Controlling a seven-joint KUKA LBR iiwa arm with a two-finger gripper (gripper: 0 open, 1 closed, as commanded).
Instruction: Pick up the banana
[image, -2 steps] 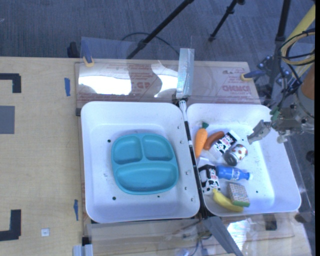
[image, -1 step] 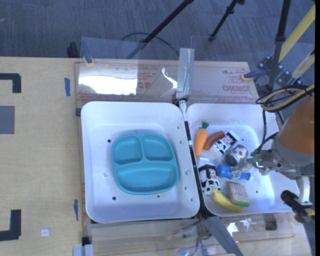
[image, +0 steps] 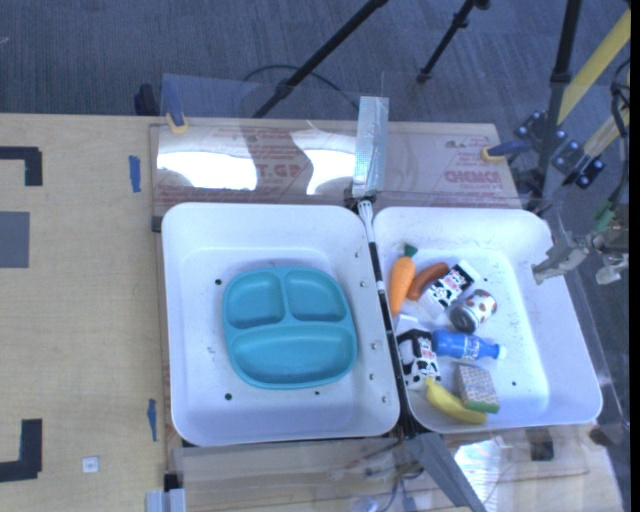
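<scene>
The banana (image: 453, 403) is yellow and lies flat near the front edge of the right bin (image: 530, 240). Its right end tucks under a small patterned box with a green edge (image: 478, 387). A black-and-white cow-patterned toy (image: 417, 358) sits just to its upper left, and a blue bottle (image: 466, 347) lies just behind it.
Further back in the right bin are a carrot (image: 400, 284), an orange piece (image: 431, 274), a cow-patterned carton (image: 451, 287) and a round can (image: 476, 308). The left bin (image: 190, 240) holds a blue divided plate (image: 289, 326). Metal stands and clamps (image: 575, 255) crowd the right side.
</scene>
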